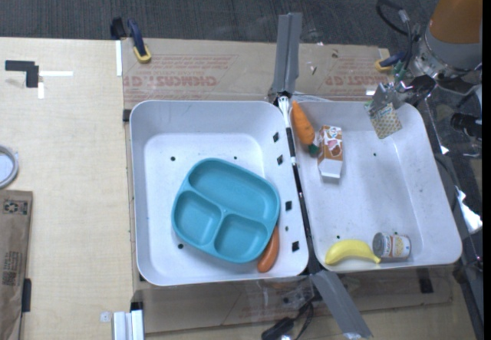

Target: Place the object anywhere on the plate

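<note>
Apparently pre-grasp: the gripper [386, 104] hangs over the right bin [399, 193] at its 1 o'clock corner, with a grey speckled piece [385, 122] just under it. Can't tell if that piece is gripper hardware or a held item, and the gripper's open/closed state can't be read either. The task doesn't name the object. Likely candidates are all in the right bin: carrot [303, 123] at 11 o'clock, carton [331, 152] just beside it, banana [351, 252] and can [392, 245] together at 6 o'clock. The blue plate [225, 209] sits mid left bin [153, 123], all three compartments bare, with a sausage [268, 252] touching its rim at 5 o'clock, off the plate. Judged next move: confirm a grasp, lift clear of the bin walls, travel toward 9 o'clock across the divider and release over any compartment. Writing: red print on the cardboard [192, 70] under the bins, too faint to read; recycling mark on a brown bag [14, 246] on the table [61, 139]; carton and can labels illegible.
</note>
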`<state>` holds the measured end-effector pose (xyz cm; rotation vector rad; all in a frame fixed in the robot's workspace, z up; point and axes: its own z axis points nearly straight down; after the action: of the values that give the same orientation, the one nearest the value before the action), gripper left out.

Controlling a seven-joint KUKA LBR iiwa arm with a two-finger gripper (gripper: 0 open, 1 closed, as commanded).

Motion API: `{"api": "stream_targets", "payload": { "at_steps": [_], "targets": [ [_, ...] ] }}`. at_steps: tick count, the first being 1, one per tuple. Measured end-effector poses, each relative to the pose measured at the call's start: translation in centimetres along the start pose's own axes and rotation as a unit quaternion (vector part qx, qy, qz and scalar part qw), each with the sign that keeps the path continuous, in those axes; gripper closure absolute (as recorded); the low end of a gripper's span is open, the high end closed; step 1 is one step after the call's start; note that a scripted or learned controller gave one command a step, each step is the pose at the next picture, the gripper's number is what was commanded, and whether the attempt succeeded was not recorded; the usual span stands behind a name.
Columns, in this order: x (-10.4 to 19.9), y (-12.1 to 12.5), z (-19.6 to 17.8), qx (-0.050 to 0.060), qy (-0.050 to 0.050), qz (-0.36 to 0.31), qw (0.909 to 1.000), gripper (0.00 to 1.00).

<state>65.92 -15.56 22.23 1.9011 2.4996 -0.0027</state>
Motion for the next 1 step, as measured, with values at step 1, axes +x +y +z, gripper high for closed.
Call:
{"api": "stream_targets", "payload": {
  "at_steps": [1],
  "targets": [
    [5.23, -6.63, -0.64, 0.0, 0.001, -0.063, 0.998, 1.0]
  ]
}}
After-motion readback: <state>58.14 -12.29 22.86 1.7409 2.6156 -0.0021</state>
